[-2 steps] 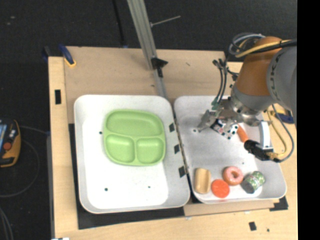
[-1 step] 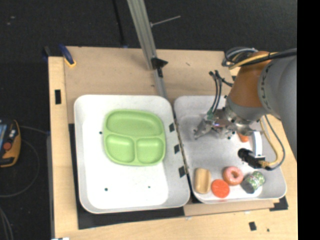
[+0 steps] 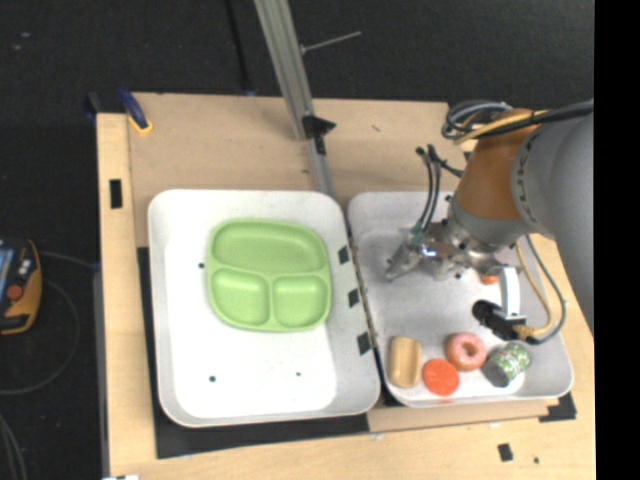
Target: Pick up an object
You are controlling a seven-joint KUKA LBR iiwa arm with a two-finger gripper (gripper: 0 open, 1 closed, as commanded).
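Reaching in from the right over the right-hand shallow white plastic bin (image 3: 440, 313): grey arm with orange band (image 3: 490, 183), two-finger metal gripper (image 3: 425, 254) low over the bin's upper middle, close to the floor, pointing toward the divide between the bins. Released or clenched: cannot tell from this angle. Nothing seen in its grasp.

Lined up along that bin's near wall, well apart from the gripper:
- tan rounded cylinder block (image 3: 403, 360) at the left end, standing close to the bin's left corner;
- orange-red ball (image 3: 440, 377) just beside it, hard against the near rim;
- pink ring-shaped toy doughnut (image 3: 465, 349) touching or nearly touching the ball, slightly farther back;
- green-and-grey speckled ball (image 3: 507, 362) at the right end, just beside the doughnut.

Above the doughnut and the speckled ball: small black part (image 3: 488, 313) joined to a white piece and a cable, hanging off the arm.

In the left-hand shallow white plastic bin (image 3: 165, 298): pale green plastic plate with three compartments (image 3: 270, 273), lying flat in the upper half.

Under both bins: light plywood bench (image 3: 220, 143). Rising from its back edge at a slant: ribbed aluminium post (image 3: 285, 58). At the far-left edge, off the bench: orange-and-black handheld device (image 3: 18, 288), markings too blurred to read.
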